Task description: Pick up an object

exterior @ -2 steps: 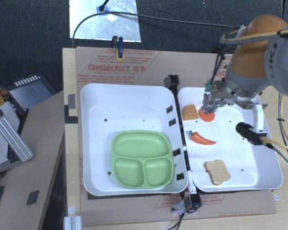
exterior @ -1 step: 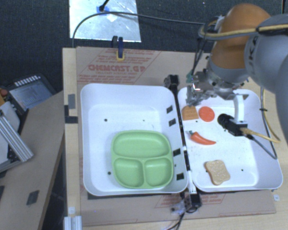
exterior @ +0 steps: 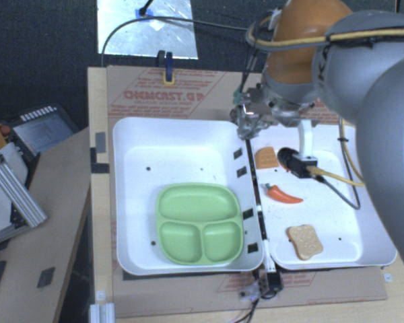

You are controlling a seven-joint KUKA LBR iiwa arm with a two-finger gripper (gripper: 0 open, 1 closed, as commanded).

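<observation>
- The gripper (exterior: 246,124) hangs over the far end of the seam where the two white bins meet, close to their far rims. Whether it is spread or pressed together cannot be told from this slant, and nothing is seen pinched in it.
- The grey arm (exterior: 370,79), with its orange band (exterior: 310,15) above the wrist, reaches in from the right and covers the far right corner of the right bin (exterior: 340,214).
- Nearest the gripper, just right of the seam in the right bin, lies a small orange square piece of toy food (exterior: 266,157), flat on the floor and apart from the gripper.
- Nearer the camera in the same bin lies an orange-red toy pepper (exterior: 283,194), its point turned to the right.
- Nearer still, close to the front rim, lies a tan toy slice of bread (exterior: 304,241), well apart from the pepper.
- In the left bin (exterior: 155,150) a green divided plate (exterior: 198,224) sits flat in the near right part, with one long compartment on the far side and two smaller ones on the near side.
- Both bins rest on a brown board printed in red (exterior: 161,94), with a blue and yellow clamp (exterior: 167,69) at its far edge.
</observation>
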